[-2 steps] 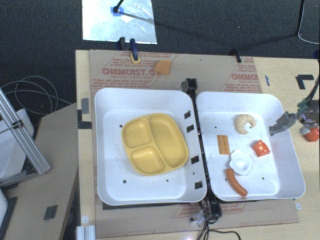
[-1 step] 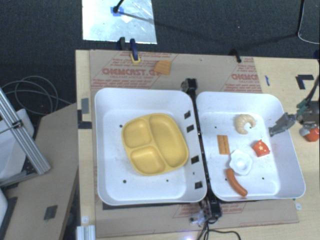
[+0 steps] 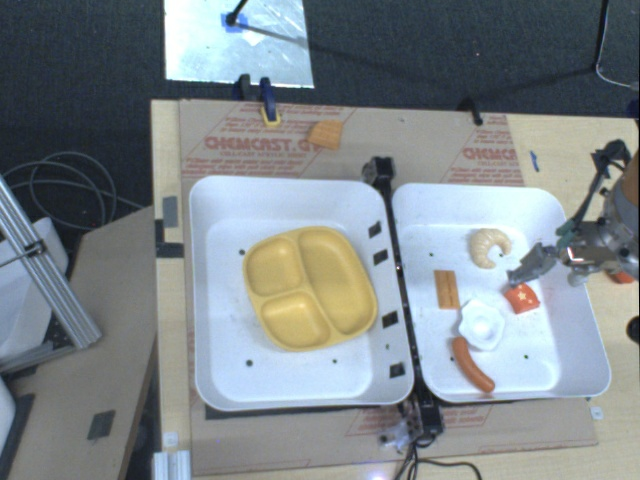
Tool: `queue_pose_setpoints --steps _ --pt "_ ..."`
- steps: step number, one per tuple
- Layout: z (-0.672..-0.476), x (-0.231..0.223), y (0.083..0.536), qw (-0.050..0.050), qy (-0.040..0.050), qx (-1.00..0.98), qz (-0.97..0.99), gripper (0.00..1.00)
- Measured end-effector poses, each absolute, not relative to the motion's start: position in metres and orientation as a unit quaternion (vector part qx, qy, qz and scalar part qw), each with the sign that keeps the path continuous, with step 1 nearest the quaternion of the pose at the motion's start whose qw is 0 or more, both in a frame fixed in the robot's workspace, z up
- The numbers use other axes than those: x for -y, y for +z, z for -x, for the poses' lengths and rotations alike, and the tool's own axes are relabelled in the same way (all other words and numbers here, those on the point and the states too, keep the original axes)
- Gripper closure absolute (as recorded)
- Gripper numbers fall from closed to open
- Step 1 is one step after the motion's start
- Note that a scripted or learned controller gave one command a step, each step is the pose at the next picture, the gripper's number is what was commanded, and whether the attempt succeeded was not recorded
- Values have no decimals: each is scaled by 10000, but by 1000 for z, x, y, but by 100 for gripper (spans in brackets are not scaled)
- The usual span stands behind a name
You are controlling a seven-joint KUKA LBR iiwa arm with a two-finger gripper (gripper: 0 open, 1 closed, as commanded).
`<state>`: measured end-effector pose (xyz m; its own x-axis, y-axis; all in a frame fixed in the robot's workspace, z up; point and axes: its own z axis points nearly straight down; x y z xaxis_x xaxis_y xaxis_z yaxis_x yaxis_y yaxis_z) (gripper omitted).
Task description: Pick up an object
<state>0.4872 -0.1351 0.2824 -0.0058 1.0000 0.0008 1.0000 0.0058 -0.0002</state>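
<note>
The right bin (image 3: 575, 358) holds several toy foods: a pale croissant (image 3: 490, 246), a flat orange cracker (image 3: 446, 289), a white fried egg (image 3: 481, 324), a red-orange sausage (image 3: 473, 364) and a small red piece (image 3: 522, 297). My gripper (image 3: 524, 268) reaches in from the right and hangs low over the bin, just above the red piece and to the right of the croissant. Nothing is seen held in it.
In the left bin (image 3: 215, 368) lies a yellow divided plate (image 3: 310, 286). An orange block (image 3: 325, 133) and a blue and yellow clamp (image 3: 267, 100) sit on the bench behind the bins. A black divider with clips (image 3: 392, 268) runs between the bins.
</note>
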Motion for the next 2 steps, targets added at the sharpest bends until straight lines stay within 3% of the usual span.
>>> queue_pose_setpoints --steps 1,2 --pt "-486 210 188 -6 3 7062 7080 0" --pt "-489 197 423 -102 -49 7094 7047 0"
